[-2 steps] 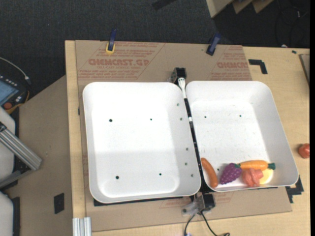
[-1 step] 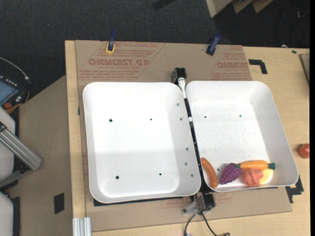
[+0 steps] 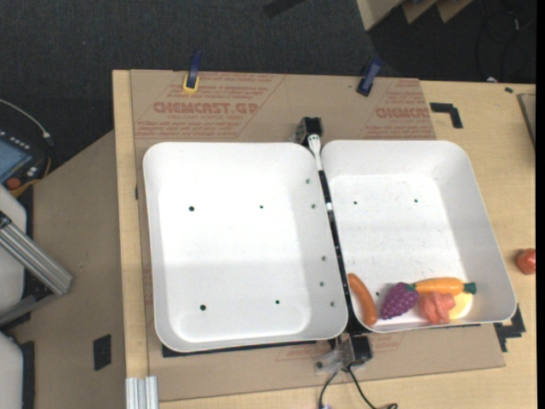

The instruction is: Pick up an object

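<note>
1. Tool state. I could not tell how far my gripper stood open, nor whether it had hold of anything.

2. Reference. I took the right shallow white plastic bin as the landmark for all positions.

3. Task objects. All lay inside the right bin, along its near wall, in a close row.
- The orange elongated toy sausage lay at the near-left corner, tilted, just beside the bin's left wall.
- The purple toy grape bunch lay next to the sausage, on the side away from that wall.
- The orange toy carrot with a green tip lay across the far side of the row, touching the grape bunch.
- The red-pink toy piece lay under the carrot's near side; I could not identify its form.
- The pale yellow toy piece lay just beside the red-pink piece, towards the bin's near-right corner.

4. Other items.
- The left shallow white plastic bin stood against the right bin's left wall.
- The brown printed cardboard sheet lay beneath both bins.
- A small red-orange object lay outside the right bin, beyond its right wall.
</note>
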### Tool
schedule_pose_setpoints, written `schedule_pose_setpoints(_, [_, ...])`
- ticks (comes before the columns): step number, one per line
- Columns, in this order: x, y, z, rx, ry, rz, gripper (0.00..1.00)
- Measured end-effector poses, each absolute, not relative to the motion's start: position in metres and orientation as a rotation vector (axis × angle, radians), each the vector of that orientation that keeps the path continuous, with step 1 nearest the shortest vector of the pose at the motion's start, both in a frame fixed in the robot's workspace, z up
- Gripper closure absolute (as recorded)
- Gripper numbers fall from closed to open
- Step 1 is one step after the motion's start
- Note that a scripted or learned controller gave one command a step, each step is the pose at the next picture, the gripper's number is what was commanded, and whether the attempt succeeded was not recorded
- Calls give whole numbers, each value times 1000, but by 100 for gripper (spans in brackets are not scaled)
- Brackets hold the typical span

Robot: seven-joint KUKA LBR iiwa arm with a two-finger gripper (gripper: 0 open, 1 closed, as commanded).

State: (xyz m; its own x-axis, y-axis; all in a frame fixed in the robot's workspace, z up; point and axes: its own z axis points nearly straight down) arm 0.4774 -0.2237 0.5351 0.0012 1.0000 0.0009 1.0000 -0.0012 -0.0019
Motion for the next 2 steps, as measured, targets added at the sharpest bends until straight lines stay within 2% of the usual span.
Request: schedule_pose_setpoints(2, [479, -224, 535, -2221, -2222, 1, 100])
